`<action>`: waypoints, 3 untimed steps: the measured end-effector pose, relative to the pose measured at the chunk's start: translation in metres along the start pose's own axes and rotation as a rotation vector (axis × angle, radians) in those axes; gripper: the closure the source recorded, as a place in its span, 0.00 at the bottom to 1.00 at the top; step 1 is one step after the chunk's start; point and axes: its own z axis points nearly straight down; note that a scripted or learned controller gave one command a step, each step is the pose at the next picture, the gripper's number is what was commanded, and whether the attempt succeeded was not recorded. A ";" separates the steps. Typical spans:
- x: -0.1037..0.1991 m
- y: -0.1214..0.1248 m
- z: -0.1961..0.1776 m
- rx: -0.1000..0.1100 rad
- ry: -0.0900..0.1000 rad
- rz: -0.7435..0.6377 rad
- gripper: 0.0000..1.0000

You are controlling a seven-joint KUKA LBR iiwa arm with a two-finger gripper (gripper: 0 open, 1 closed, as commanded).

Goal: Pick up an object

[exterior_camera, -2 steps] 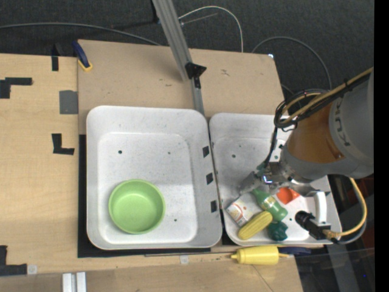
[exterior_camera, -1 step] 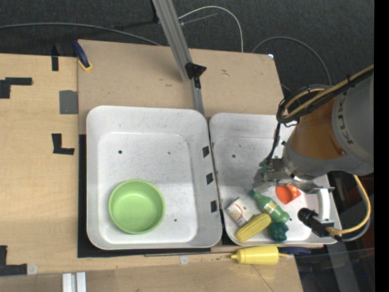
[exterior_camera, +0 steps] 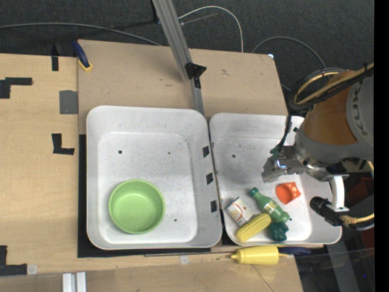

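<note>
1. Task thing: not fixed, any object counts. Nearest to my gripper [exterior_camera: 275, 168] is one orange piece [exterior_camera: 288, 192], small, blocky, matte, lower right of frame, in the right bin [exterior_camera: 243, 132], just below and right of the gripper.
2. My gripper: metal-grey, hangs over the right bin's middle. Nothing visible between it and the bin floor; I can't tell whether it is open or closed from this angle.
3. Other things in the right bin, lower part, clustered: one green bottle [exterior_camera: 268, 204], glossy, lying at a slant; one yellow corn cob [exterior_camera: 253, 227], bumpy, lying beside the bottle; one dark green lump [exterior_camera: 279, 232], touching the bottle's lower end; one small white packet [exterior_camera: 237, 211] with a red mark, left of the bottle.
4. Left bin [exterior_camera: 146, 117]: one light green bowl [exterior_camera: 137, 206], round, smooth plastic, upright, lower left corner of that bin.
5. Outside the bins: one yellow bottle [exterior_camera: 259, 255], smooth, lying on its side along the right bin's lower edge, bottom of frame.
6. Bins: two, shallow, white, speckled, rounded corners, side by side.
7. My arm [exterior_camera: 331, 126]: orange band, grey body, right edge of frame.
</note>
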 end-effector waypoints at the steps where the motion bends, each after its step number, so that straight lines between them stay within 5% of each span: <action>1: 0.000 0.001 -0.037 0.001 0.000 -0.001 1.00; 3: 0.088 0.060 -0.060 0.002 0.003 -0.006 1.00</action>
